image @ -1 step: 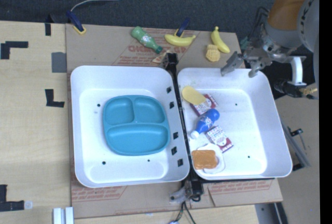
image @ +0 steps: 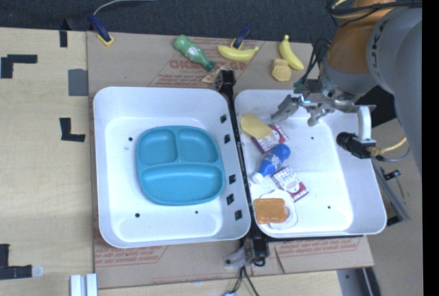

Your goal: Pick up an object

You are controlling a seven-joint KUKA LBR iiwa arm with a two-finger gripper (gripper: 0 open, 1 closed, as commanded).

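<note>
My gripper [image: 299, 112] hangs open over the far part of the right bin [image: 343, 185], its two grey fingers spread with nothing between them. Just left of it a yellow wedge-shaped piece [image: 254, 126] lies by the bin's left wall. Below that come a red-and-white packet [image: 269, 140], a blue bottle [image: 274, 159] with a white cap, another red-and-white packet [image: 289, 182], and a toast-like orange piece [image: 271, 210] at the near left corner. All lie loose on the bin floor, apart from the gripper.
The left bin [image: 116, 151] holds a blue divided plate [image: 180, 164]. Behind the bins on the cardboard lie a green bottle [image: 193, 52], two bananas [image: 237, 52] [image: 290, 55] and a yellow waffle-like piece [image: 280, 70]. The arm's body [image: 363, 41] looms at right.
</note>
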